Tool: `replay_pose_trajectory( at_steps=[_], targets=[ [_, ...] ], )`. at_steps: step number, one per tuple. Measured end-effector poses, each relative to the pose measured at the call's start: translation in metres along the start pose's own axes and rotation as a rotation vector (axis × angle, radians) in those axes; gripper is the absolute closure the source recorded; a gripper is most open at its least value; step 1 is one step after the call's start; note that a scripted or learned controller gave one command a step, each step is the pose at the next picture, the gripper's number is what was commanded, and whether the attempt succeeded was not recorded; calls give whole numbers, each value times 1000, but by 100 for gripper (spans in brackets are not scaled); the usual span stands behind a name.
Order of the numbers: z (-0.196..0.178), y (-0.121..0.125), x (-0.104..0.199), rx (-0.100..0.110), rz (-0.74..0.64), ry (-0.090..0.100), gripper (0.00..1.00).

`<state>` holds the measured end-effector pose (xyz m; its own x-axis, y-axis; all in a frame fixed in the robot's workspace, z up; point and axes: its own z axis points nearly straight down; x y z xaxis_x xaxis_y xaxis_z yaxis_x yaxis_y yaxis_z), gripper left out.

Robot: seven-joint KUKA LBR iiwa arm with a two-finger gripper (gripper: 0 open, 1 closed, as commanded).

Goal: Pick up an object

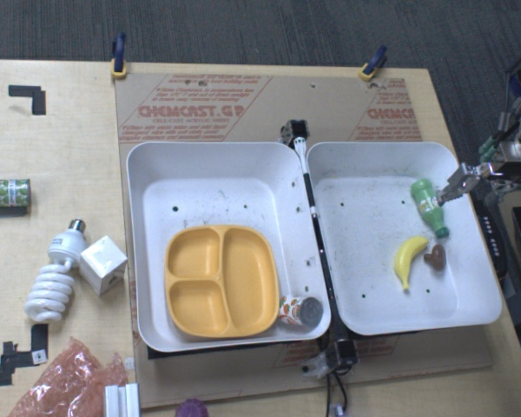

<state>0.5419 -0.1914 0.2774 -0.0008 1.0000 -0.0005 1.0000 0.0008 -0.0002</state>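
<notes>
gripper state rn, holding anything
gripper: cannot be told; it sits at the right bin's far right edge, next to the green bottle.

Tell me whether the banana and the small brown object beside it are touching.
Cannot tell. In the camera view the banana and the brown object lie right next to each other in the right bin, with no plain gap or contact.

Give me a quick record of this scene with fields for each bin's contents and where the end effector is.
left bin: yellow divided plate, small can at its lower right corner
right bin: green bottle, banana, small brown object beside the banana
end effector: at the right bin's right rim, next to the green bottle
bench left of bins: spiral light bulb, white cube, green can
</notes>
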Motion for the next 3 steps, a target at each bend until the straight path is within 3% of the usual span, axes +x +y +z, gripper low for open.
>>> replay_pose_trajectory(
  at_steps=[1,2,3],
  targets=[
    [185,67,-26,0,-5,8,0],
    [175,67,-29,-3,-4,0,100],
    [86,31,7,-2,-1,-1,100]
  ],
)
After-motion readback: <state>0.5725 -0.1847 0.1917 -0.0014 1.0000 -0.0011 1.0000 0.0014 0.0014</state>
